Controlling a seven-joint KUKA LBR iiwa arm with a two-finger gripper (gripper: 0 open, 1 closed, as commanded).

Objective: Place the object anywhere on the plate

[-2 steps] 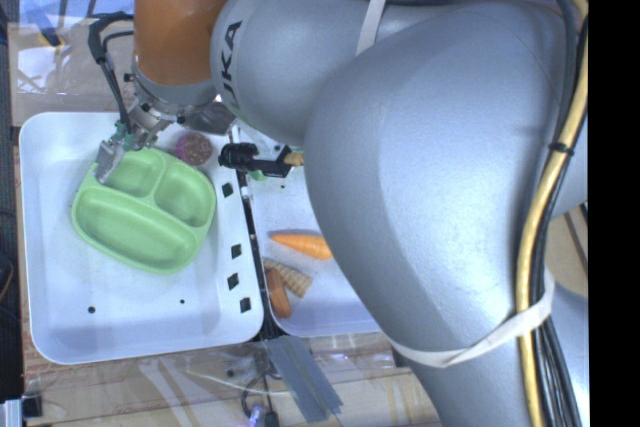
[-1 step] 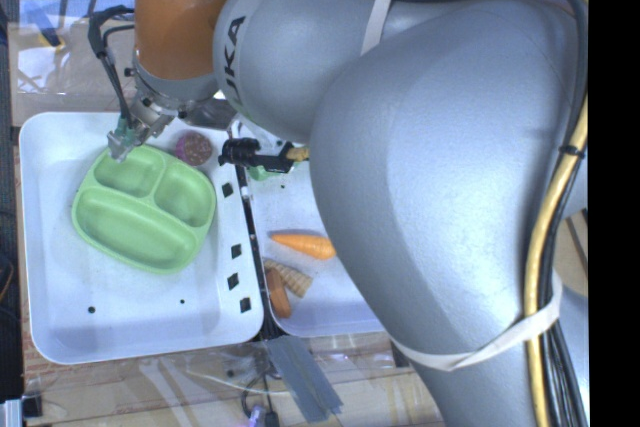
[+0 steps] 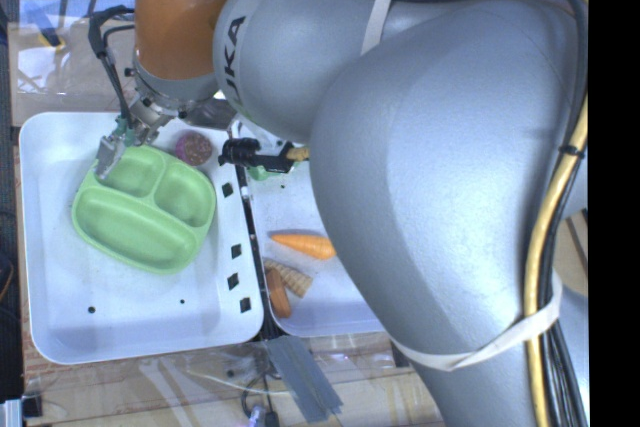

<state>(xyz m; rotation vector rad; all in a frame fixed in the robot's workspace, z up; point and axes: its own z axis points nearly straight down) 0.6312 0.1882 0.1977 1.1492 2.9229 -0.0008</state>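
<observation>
You have the arm [image 3: 430,165] reaching in from the right and covering most of the right half of the frame, with its orange band [image 3: 175,5] at the upper left. The gripper [image 3: 108,155] sits low at the upper left corner of the green plate [image 3: 140,235], right at its rim. At this slant you cannot tell whether the claw is apart or together, nor whether it has anything in it. The plate is a divided one, and it lies tilted in the upper middle of the left bin [image 3: 60,295], left of centre in the frame. A round purple thing [image 3: 193,148] rests on the bin floor just beside the plate's upper right edge, off the plate. In the right bin [image 3: 300,210], just right of the wall between the two bins, you see a carrot [image 3: 303,244] lying crosswise. Below it is a tan cone-shaped piece [image 3: 288,277], with a small orange piece [image 3: 279,301] close under that. A small green thing [image 3: 262,171] shows near the top of that bin, partly hidden by the arm.
</observation>
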